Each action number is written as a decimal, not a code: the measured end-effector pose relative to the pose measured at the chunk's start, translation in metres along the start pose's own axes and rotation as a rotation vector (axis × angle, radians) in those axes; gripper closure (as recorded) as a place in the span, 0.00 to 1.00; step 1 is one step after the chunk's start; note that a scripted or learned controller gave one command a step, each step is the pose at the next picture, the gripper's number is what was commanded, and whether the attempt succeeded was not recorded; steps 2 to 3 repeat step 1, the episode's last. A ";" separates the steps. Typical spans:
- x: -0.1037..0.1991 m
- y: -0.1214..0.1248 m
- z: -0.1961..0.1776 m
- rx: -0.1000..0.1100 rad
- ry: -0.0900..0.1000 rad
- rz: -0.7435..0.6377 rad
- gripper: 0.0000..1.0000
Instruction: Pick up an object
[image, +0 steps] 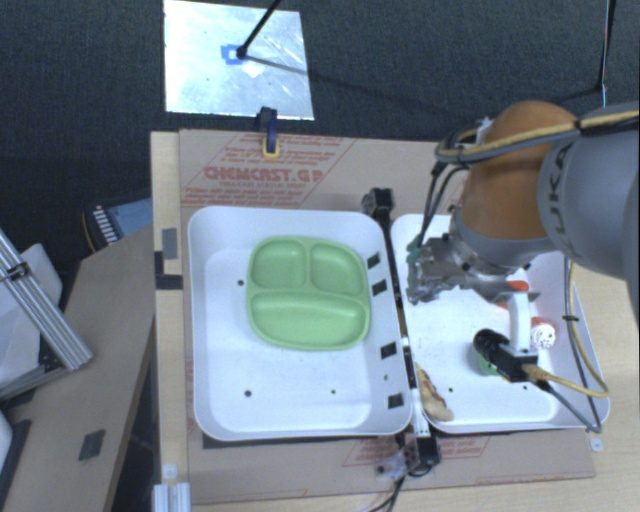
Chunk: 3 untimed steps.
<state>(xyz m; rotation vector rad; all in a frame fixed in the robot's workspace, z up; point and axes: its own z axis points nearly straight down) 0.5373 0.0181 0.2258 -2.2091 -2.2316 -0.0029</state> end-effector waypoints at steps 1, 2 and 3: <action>0.056 -0.002 0.010 0.001 0.000 0.000 1.00; 0.056 -0.002 0.010 0.001 0.000 0.000 1.00; 0.056 -0.002 0.010 0.001 0.000 0.000 1.00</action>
